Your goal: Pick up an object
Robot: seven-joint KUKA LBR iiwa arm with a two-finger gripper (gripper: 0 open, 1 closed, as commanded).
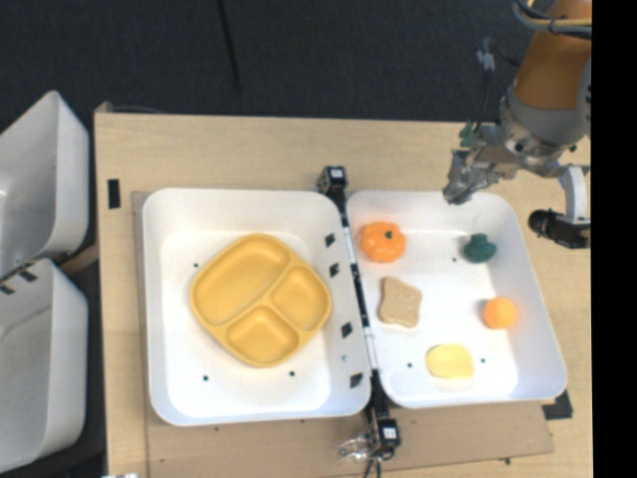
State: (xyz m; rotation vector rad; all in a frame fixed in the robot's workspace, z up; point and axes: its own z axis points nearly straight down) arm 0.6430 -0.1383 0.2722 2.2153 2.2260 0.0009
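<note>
The right bin (528, 361) holds several small toy foods: an orange pumpkin (381, 242) at its near-left top, a tan bread slice (400, 302) below it, a yellow lemon-like piece (450, 361) at the bottom, a small orange ball (500, 313) to the right and a dark green piece (480, 248) near the upper right. My gripper (460, 189) hangs over the bin's back edge, above and left of the green piece, pointing down. Nothing shows between its fingers.
The left bin (169, 376) carries a yellow three-compartment plate (261, 299). A row of black clips runs along the seam between the bins (348, 297). White chair-like shapes (40, 177) stand at the far left, off the bench.
</note>
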